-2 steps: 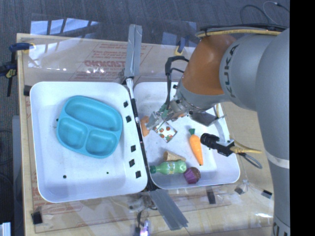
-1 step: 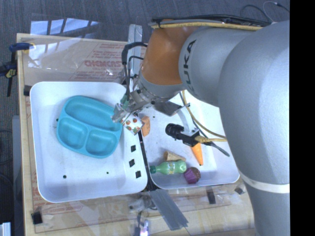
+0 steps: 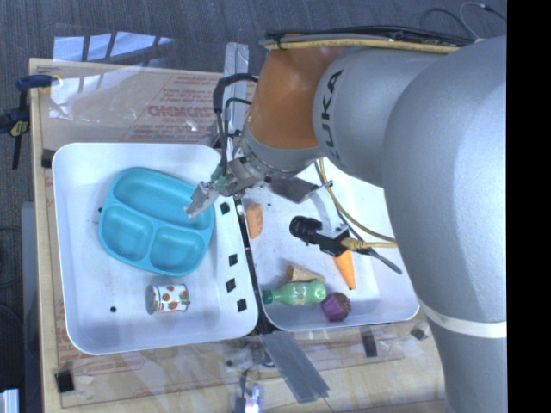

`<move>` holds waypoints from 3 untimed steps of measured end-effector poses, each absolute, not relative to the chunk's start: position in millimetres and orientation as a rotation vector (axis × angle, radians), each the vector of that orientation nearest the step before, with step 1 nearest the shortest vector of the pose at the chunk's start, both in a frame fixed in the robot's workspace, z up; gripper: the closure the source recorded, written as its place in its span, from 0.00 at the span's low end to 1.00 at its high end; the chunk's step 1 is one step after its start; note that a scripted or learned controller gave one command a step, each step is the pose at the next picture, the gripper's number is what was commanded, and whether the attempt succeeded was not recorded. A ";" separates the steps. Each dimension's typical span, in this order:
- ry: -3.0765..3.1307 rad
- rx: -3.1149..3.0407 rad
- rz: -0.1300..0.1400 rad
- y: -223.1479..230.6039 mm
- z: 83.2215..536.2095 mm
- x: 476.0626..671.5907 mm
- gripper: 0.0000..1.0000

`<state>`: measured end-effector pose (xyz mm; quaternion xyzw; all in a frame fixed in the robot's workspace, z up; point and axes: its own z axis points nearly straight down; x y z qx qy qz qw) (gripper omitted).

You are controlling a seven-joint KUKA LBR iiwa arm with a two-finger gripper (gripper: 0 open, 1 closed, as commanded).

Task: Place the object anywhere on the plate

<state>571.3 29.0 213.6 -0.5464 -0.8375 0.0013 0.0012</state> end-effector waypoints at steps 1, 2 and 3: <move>-2.428 -1.990 0.005 146.9 208.5 549.4 0.00; -2.655 -1.689 -0.015 167.1 94.0 529.7 0.00; -2.375 -2.054 0.007 193.1 146.5 589.1 0.00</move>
